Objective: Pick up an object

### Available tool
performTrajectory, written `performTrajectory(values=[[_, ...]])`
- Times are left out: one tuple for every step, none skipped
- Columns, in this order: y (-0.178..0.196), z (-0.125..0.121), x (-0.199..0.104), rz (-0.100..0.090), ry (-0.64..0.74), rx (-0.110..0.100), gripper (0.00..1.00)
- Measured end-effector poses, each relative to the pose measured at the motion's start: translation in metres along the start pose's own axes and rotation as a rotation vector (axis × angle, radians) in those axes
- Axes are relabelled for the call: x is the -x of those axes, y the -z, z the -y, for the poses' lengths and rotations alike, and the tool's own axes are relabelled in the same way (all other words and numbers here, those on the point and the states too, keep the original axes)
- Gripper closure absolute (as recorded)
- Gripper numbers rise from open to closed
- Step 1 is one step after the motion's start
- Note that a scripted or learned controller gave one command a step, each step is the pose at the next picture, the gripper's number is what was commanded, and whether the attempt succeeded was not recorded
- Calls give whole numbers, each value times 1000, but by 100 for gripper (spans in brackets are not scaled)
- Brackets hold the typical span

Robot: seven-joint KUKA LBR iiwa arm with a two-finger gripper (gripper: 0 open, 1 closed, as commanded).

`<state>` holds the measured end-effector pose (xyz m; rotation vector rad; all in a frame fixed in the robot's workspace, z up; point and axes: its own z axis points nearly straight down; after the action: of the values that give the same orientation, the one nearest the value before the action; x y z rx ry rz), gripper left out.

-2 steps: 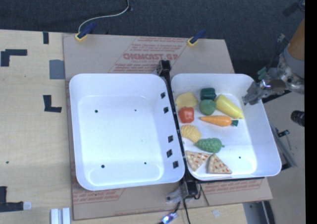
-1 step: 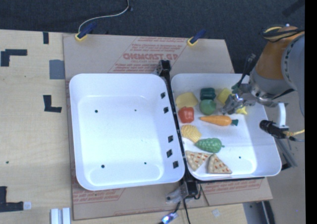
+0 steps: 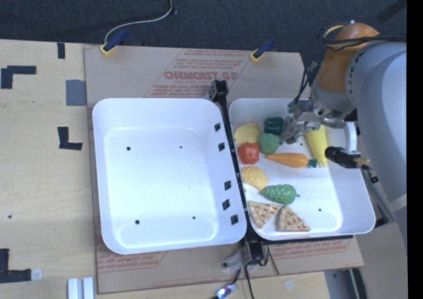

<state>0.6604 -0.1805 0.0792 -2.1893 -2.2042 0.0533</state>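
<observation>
carrot [image 3: 288,159] | orange, green-tipped, long axis across right bin [image 3: 344,215], tip toward green pepper [image 3: 268,143] | tool [image 3: 293,129] just above carrot | grip state: cannot tell

The grey arm [image 3: 380,112] comes in from the right, its broad body well to the right of the fingers. An orange band [image 3: 338,59] sits above and just right of them — directly above the wrist [image 3: 324,107]. The gripper [image 3: 293,131] hangs low at the arm's left end, pointing down.
</observation>
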Motion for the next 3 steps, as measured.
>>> performTrajectory(values=[[111,-5,-111,0,2,54,0],[26,-5,-86,1,-7,43,0],[39,-5,-87,2,-5,45,100]])
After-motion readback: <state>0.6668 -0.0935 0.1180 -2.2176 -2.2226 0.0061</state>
